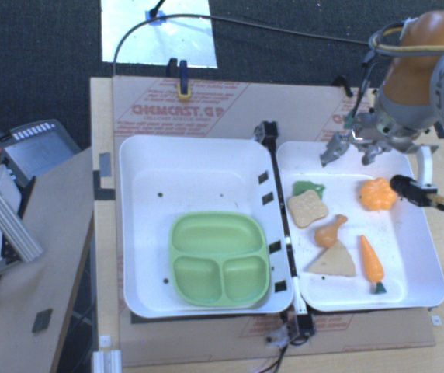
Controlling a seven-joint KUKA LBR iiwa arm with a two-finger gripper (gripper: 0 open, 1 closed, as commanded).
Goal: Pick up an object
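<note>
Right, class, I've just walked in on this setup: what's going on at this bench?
A robot arm reaches in from the right, its open gripper hovering above the far end of the right bin, holding nothing. That bin contains toy food: a slice of bread, a green piece, a chicken drumstick, a wedge, a carrot and an orange pumpkin. The left bin holds a green divided plate. Nothing has been picked up yet.
</note>
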